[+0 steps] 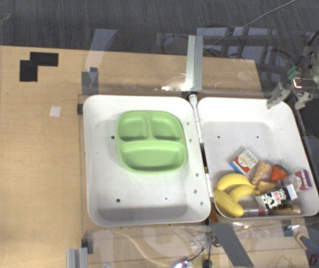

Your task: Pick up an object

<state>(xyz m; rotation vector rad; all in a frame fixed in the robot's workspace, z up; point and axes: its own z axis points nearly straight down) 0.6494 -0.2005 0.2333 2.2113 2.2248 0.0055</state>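
clutter sits packed into the near right corner of the right bin (243, 133): a banana (233, 191), a small carton (243, 161), a red piece that may be a strawberry (278, 172), a dark box (276, 197) and a few wrappers too small to name. the gripper (289, 91) hangs at the far right corner of that bin, about over its rim, holding nothing that can be seen; whether it is apart or together cannot be told at this size. the pile lies toward the near edge from it and slightly left, well apart, with bare bin floor between. the banana looks the easiest target: it lies flat, its long axis running roughly left to right with a curve, one end pointing toward the divider. the left bin (101, 166) holds a green tray (151, 140).
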